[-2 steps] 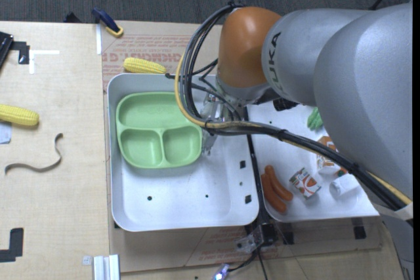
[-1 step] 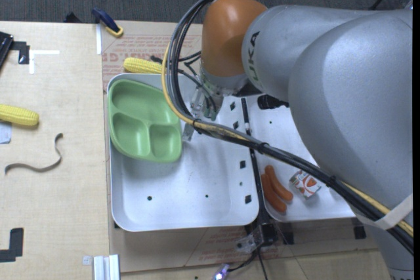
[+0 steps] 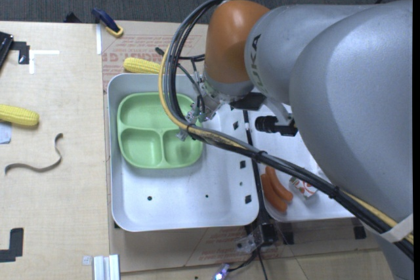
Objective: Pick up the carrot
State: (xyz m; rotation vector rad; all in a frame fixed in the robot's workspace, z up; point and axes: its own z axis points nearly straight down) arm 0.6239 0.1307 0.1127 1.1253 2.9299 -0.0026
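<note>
The carrot [image 3: 275, 191], orange and elongated, lies near the front left corner of the right bin [image 3: 331, 210], close to the divider between the bins. The grey arm with its orange band [image 3: 235, 29] spreads across the right side of the view and covers most of that bin. My gripper [image 3: 197, 113] hangs below the wrist over the right rim of a green divided plate [image 3: 149, 129] in the left bin, well to the back left of the carrot. The wrist and cables hide most of it.
The green plate sits in the back half of the left bin [image 3: 170, 206]. A small white packet with red print [image 3: 304, 189] lies just right of the carrot. One corn cob [image 3: 141, 65] rests behind the left bin and another [image 3: 18, 116] lies at the far left of the bench.
</note>
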